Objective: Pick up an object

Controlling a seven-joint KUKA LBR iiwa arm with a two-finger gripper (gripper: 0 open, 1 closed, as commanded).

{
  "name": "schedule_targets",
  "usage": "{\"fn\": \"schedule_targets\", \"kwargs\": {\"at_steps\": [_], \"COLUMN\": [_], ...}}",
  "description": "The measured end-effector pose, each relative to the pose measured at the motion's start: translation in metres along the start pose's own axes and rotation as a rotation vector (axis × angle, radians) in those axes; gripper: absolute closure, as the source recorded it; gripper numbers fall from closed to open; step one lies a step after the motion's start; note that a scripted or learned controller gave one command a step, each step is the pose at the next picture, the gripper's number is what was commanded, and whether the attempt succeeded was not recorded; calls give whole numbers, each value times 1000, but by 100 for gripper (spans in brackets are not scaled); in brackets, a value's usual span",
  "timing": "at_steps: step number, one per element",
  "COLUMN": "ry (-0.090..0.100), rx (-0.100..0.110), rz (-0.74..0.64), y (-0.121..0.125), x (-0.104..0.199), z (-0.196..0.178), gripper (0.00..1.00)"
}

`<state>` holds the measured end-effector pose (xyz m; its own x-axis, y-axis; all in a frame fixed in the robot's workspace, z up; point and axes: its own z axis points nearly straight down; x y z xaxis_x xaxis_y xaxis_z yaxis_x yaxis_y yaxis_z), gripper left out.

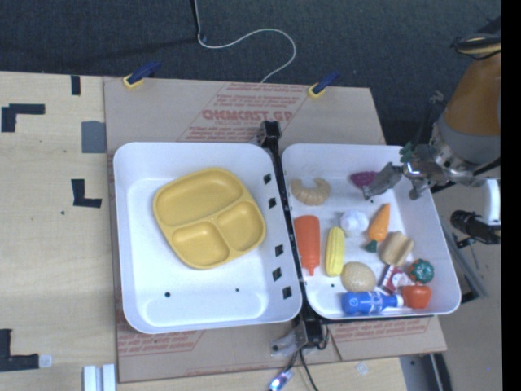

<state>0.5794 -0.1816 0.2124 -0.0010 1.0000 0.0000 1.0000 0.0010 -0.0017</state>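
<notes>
- Nearest, along the right bin's [444,243] front wall: blue bottle [370,303] lying flat, red tomato [417,296] beside it, potato [357,277] just behind.
- Mid-bin: orange carrot [307,243], corn cob [334,251], small carrot [378,222], bread roll [396,248].
- Farther back: croissant [311,191], purple piece [364,178].
- My hand [397,181] hangs over the bin's far right corner, fingers spread, nothing between them.
- Left bin [134,218]: yellow divided plate [210,217].

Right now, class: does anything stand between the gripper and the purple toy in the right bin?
Nothing visible does. The gripper hangs over the right bin's upper part, right beside the purple toy; the small carrot lies nearer the camera, clear of that gap.
</notes>
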Motion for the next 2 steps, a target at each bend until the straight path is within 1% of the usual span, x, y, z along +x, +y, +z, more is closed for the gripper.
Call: {"fn": "schedule_targets", "kwargs": {"at_steps": [1, 2], "ry": [-1, -5], "rx": [-6, -12], "rz": [0, 3], "y": [-48, -94], "x": [11, -9], "z": [-88, -210], "gripper": [0, 0]}}
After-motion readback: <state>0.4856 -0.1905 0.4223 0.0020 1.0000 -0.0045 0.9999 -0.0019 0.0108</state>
